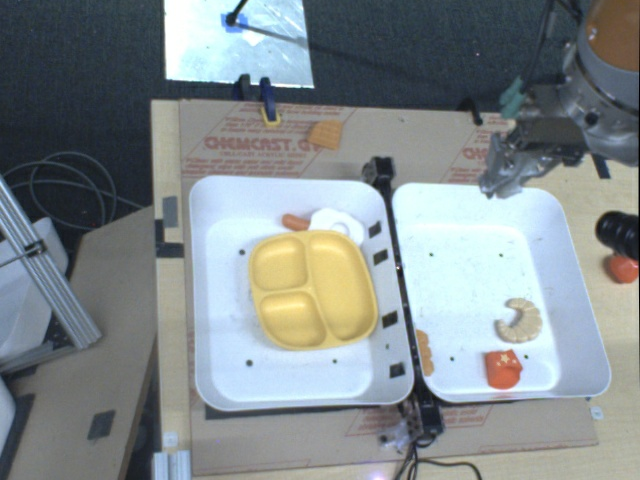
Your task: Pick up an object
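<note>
We see the bench carrying two white bins side by side, and its left and lower edges run partly out of sight under cables and the frame border. The arm comes in at the upper right corner, cut off by the frame so that we make out only its wrist and orange band. The left bin is taken up mostly by a yellow divided tray lying near its middle, which leaves open room only along the bin's left and bottom edges. The tray hides part of a white round piece and an orange sausage-shaped piece at the bin's top edge; we cannot tell what either one is. The right bin has most of its floor bare, from the top edge down past the middle. Near its bottom right corner lie a pale croissant-shaped toy and, just below it, a red block, apart from each other. A small tan piece sits against the bin's left wall, hard to make out. The gripper hangs over the right bin's top edge, well apart from the toys; its fingers are blurred and dark, and we cannot tell how they stand
</note>
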You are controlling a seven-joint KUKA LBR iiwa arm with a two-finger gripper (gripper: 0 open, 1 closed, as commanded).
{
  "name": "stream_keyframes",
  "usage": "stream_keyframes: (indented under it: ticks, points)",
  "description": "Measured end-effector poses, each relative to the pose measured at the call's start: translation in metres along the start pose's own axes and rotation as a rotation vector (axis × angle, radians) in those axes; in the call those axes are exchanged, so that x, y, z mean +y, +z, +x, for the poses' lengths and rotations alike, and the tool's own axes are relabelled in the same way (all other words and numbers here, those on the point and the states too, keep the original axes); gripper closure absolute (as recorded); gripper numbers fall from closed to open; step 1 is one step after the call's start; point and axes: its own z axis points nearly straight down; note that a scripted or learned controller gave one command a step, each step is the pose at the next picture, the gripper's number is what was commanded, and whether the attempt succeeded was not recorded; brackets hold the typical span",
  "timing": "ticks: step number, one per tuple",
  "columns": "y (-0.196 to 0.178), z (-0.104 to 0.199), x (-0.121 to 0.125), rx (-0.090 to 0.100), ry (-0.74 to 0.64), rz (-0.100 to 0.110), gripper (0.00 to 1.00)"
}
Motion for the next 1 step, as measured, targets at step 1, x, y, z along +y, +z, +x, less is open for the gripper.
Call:
stream_keyframes:
  ticks: [1]
  points:
    - [0.0004,0.0001,0.0000,0.000,0.000,0.001,0.00]
